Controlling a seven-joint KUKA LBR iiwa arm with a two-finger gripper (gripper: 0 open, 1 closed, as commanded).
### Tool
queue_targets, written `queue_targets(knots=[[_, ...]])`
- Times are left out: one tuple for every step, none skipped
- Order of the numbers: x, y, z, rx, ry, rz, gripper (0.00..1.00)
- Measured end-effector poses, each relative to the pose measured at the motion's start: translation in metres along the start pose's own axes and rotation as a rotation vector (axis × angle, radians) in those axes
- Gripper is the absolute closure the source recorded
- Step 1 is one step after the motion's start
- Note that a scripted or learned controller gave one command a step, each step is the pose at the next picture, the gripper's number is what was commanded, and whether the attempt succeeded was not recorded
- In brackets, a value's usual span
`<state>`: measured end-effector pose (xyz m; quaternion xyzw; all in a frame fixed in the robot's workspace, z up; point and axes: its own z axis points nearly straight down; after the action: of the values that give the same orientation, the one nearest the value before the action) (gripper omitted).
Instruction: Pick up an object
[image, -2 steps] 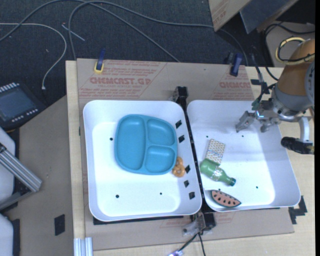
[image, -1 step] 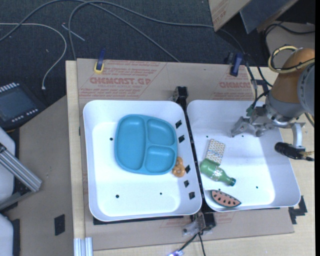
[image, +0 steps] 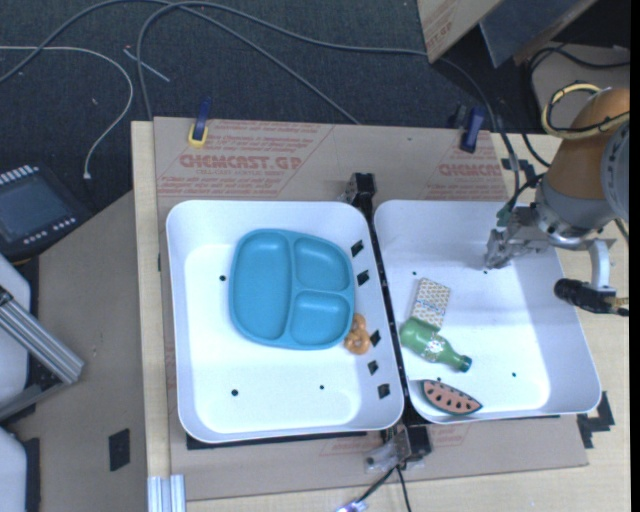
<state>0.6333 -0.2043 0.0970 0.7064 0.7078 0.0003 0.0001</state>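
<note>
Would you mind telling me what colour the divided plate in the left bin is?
The divided plate is light blue, clearest in the camera view.

- The arm (image: 585, 165) enters from the right edge, its orange band uppermost and the grey wrist section below it.
- The wrist bends down and leftward, ending in the gripper (image: 497, 250).
- The gripper points downward, its tip low, with nothing visibly between its fingers; their spacing is too small to judge.
</note>
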Motion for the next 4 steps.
queue_targets(knots=[[0.006, 0.001, -0.064, -0.006, -0.002, 0.001, 1.00], [0.004, -0.001, -0.109, -0.006, -0.002, 0.001, 1.00], [-0.002, -0.004, -0.171, -0.007, -0.003, 0.002, 1.00], [0.054, -0.012, -0.169, 0.002, 0.002, -0.003, 1.00]])
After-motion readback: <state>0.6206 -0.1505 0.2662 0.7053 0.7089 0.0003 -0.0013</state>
